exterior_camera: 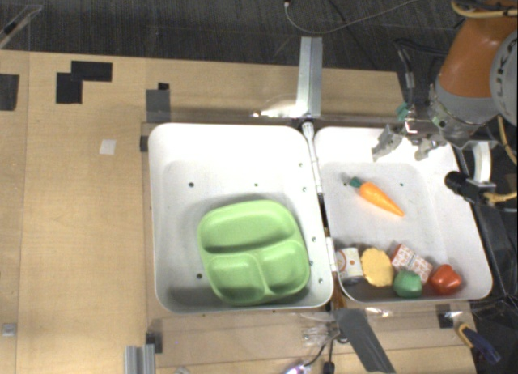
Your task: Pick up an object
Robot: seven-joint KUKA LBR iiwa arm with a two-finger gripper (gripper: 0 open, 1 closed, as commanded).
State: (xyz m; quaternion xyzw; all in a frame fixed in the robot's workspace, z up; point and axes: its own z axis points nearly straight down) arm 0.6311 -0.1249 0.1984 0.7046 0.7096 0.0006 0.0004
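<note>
1. Carrot point(380, 196) is seen lying alone in the middle of the right bin point(463, 217), apart from the other items.
2. 5 small items are gathered along the near wall: a white carton point(350, 261), yellow piece point(376, 267), wrapped packet point(410, 260), green piece point(408, 284), red piece point(444, 279).
3. The gripper point(407, 147) is held above the far end of that bin, fingers spread apart, nothing between them.
4. A green divided tray point(253, 250) is seen in the left bin point(178, 202) on the counter point(73, 235).

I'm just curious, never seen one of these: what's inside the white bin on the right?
In the right bin: a carrot lying alone, and along the near wall a small carton, a yellow piece, a wrapped packet, a green piece and a red one. Their undersides are hidden.
</note>
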